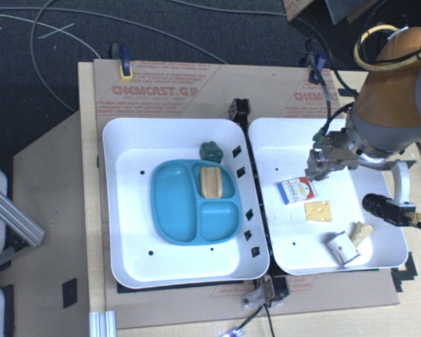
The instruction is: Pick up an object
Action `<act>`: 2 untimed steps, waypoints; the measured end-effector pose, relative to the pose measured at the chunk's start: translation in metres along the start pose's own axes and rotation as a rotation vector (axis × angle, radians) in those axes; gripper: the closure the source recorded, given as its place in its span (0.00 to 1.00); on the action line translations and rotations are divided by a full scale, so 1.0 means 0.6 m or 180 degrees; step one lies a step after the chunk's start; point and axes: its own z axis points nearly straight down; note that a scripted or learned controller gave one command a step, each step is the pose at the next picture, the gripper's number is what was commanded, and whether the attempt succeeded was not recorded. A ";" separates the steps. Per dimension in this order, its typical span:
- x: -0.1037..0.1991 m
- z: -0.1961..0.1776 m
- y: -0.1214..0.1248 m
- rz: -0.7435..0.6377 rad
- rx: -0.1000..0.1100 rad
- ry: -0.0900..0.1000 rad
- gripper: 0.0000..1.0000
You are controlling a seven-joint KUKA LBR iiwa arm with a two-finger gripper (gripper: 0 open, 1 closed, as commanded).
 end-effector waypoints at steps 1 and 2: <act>0.098 0.019 0.026 0.0000 0.0004 0.0001 1.00; 0.196 0.035 0.040 0.0001 0.0005 0.0000 1.00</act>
